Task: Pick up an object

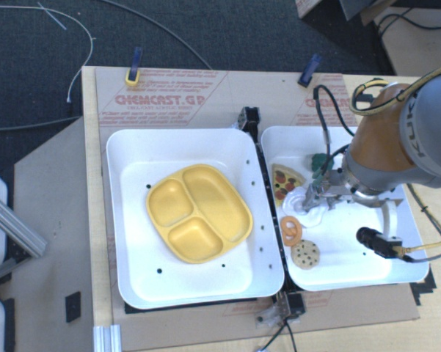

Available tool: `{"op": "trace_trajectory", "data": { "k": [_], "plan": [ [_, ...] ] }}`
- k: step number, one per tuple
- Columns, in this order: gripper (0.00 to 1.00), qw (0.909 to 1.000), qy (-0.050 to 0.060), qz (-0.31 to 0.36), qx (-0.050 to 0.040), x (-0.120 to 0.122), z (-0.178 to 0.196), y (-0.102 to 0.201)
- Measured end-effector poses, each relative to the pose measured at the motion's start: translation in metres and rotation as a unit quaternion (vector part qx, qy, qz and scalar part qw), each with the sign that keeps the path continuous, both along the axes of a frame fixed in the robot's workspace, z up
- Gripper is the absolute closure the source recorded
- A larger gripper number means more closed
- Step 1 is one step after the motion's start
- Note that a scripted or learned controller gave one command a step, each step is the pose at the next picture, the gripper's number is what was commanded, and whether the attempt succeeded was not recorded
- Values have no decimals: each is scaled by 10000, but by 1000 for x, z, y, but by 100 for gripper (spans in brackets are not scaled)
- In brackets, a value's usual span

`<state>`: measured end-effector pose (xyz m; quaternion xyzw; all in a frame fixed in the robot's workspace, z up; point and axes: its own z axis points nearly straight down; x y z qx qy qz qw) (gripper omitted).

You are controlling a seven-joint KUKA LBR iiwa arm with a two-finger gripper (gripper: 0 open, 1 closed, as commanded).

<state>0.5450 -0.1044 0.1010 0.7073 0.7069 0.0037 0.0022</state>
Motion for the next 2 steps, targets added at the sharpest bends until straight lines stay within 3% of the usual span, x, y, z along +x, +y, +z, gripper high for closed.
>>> {"op": "trace_trajectory", "data": {
  "k": [2],
  "plan": [
    [100,10000,9,8,-15,1,106,-2]
  ]
}}
